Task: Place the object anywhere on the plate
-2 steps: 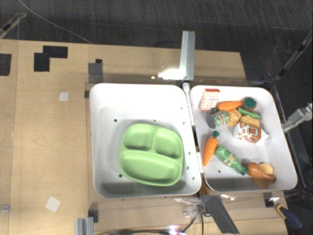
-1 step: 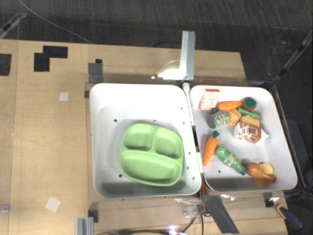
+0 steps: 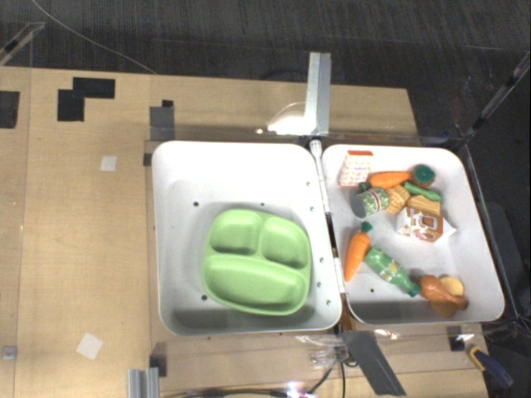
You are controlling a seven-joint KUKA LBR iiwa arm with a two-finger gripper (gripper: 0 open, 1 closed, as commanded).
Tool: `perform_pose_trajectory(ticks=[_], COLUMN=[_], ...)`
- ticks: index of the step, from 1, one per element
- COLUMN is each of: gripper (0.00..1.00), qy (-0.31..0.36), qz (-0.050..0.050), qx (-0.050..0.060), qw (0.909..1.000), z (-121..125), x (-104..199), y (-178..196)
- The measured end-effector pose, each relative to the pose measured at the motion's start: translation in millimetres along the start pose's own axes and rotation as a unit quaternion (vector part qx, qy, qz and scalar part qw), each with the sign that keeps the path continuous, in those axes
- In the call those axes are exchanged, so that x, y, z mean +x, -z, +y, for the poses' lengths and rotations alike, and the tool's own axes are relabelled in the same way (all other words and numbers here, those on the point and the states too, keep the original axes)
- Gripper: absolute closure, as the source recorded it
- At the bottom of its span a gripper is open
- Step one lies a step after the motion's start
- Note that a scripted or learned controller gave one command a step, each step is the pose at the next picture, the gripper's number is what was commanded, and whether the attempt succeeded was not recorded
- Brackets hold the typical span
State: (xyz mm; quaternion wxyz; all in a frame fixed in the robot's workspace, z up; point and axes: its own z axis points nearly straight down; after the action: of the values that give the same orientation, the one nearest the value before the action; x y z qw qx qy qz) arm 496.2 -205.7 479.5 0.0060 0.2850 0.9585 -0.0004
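Observation:
A green plate (image 3: 258, 259) with three compartments lies in the left white bin (image 3: 182, 181). The right white bin (image 3: 477, 222) holds several toy foods: an orange carrot (image 3: 355, 254), a green bottle (image 3: 390, 271), a brown drumstick-like piece (image 3: 440, 293), a small printed carton (image 3: 422, 220), a white and red box (image 3: 354, 169), a second carrot (image 3: 390, 178), and a corn-like piece (image 3: 400, 197) beside a green can (image 3: 375, 201).
Both bins sit on a wooden bench (image 3: 75, 247) with black markers at the upper left. A metal post (image 3: 319, 96) stands behind the bins' shared wall. Dark floor lies beyond the bench.

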Motion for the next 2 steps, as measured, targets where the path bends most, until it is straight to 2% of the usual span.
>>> perform_pose_trajectory(ticks=[1,2], gripper=[0.00,0.00], qy=[-0.031,0.085], qz=[0.005,-0.003], qx=[0.002,0.000], qw=[0.9995,0.9964], z=[-5,-5], x=[9,7], y=[-186,-59])
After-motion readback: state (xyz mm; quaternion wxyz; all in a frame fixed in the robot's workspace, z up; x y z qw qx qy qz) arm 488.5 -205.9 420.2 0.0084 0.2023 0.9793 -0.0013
